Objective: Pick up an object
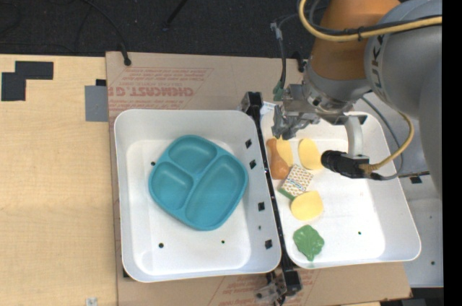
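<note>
The right bin (390,239) holds several small objects near its left side: an orange carrot-like piece (276,160), a pale yellow piece (286,151), a yellow oval (310,153), a checkered green-and-white packet (296,181), a yellow lump (307,206) and a green leafy piece (309,242). My gripper (286,125) hangs over the bin's upper left corner, just above the carrot-like piece and the pale yellow piece. Nothing shows between its fingers.
The left bin (137,239) carries a teal divided plate (198,181). A black divider (262,175) runs between the two bins. The grey arm with its orange band (354,16) fills the upper right, over the right bin's far edge.
</note>
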{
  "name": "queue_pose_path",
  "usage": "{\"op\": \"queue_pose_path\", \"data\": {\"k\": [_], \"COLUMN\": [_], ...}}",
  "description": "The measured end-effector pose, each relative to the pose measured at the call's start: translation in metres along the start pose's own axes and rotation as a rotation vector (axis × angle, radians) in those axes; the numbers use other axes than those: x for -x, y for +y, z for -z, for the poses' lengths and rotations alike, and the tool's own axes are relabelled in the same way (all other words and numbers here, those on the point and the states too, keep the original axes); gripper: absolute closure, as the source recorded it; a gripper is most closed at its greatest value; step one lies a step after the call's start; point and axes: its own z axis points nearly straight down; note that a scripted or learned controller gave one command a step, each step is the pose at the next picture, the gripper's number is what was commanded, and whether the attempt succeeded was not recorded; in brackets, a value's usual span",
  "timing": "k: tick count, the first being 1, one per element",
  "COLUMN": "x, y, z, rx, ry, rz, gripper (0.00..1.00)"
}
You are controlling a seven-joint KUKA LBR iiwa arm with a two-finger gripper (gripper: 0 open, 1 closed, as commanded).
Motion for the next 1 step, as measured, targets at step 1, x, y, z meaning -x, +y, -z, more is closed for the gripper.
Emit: {"op": "queue_pose_path", "data": {"k": [1], "x": [-0.0603], "y": [0.0133], "z": [-0.0027], "rx": [0.000], "ry": [0.000], "rz": [0.001], "gripper": [1.00]}}
